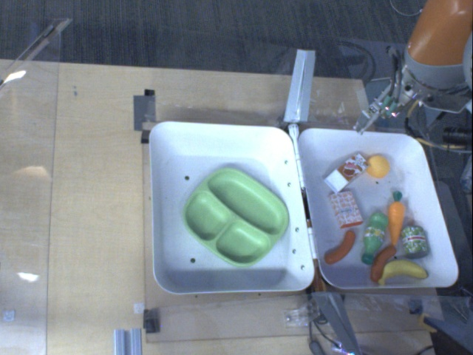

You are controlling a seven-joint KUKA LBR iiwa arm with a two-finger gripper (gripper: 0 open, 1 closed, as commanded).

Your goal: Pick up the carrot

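Gripper (377,111) hovering above right white bin (436,170) back rim, finger state unclear. Small orange plastic carrot (397,220) lying well toward front, long axis running front-to-back, green top rearward.

Arm (440,28): bulbous orange shell on top, smooth, slightly glossy. Below it pale grey ring, then darker grey collar. Claw (378,109): thin metallic parts, silver-grey, small and blurred; detail unreadable. Dark cables looping beside wrist at lower right. No legible markings or screws at this sharpness.
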